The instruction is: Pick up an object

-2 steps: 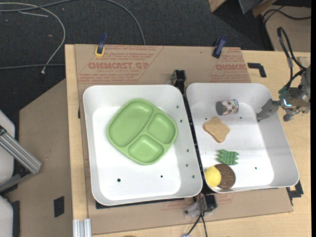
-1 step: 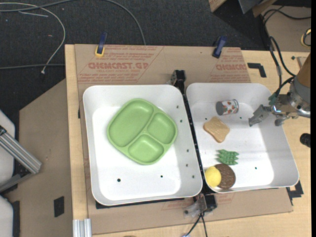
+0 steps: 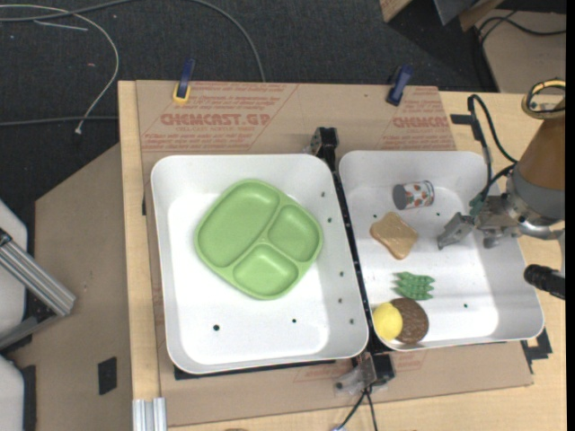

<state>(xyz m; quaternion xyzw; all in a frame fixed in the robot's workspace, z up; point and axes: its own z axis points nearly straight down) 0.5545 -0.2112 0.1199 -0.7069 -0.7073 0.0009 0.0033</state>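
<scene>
Gripper (image 3: 460, 229) hangs low over the right bin (image 3: 503, 317), fingers spread with nothing between them, just right of the toast (image 3: 393, 234), with the can (image 3: 413, 194) behind, the green toy (image 3: 413, 285) and the yellow-brown piece (image 3: 401, 321) nearer the front. Left bin (image 3: 180, 321) bears a green tray (image 3: 259, 239). Judged an approach step: next calls for centring over one item, likely the toast, then descending and closing

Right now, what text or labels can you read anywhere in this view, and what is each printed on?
"CHEMCAST GP", red print on the brown board behind the left bin.
"CHEMCAST", partly cut off, on the same board behind the right bin.
The small can has a label too blurred to read.
</scene>
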